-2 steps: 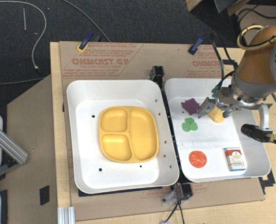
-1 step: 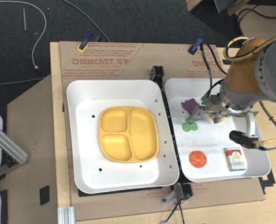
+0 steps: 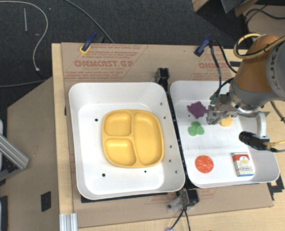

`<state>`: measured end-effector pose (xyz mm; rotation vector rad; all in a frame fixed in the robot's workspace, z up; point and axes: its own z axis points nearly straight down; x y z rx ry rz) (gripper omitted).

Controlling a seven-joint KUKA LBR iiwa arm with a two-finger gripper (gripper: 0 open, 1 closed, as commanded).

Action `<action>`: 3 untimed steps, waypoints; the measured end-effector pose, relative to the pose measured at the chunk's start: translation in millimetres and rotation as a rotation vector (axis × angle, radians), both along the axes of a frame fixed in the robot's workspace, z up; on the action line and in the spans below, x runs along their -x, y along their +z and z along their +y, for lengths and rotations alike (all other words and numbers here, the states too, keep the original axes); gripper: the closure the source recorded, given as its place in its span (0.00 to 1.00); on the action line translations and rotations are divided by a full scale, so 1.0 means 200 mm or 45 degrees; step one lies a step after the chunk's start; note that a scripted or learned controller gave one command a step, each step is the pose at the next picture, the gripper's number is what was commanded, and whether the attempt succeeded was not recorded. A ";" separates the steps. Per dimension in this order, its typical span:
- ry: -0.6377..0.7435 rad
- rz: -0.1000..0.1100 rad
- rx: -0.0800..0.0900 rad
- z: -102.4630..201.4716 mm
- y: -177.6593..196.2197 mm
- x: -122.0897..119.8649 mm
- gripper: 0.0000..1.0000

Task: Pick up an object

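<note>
Several toys lie in the right bin (image 3: pixel 272 170), so the claw (image 3: pixel 214 117), its state unclear to me, should centre over the yellow piece (image 3: pixel 226 122) before closing.

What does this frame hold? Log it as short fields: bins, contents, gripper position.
left bin: yellow divided plate
right bin: purple toy, green toy, yellow piece, red disc, small box
gripper: low over the right bin, between the purple toy and the yellow piece
grasp: cannot tell
arm: reaches in from the right
</note>
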<state>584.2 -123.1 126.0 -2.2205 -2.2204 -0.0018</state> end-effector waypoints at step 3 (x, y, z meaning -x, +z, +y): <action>0.002 -0.004 0.003 0.01 0.66 -0.04 1.00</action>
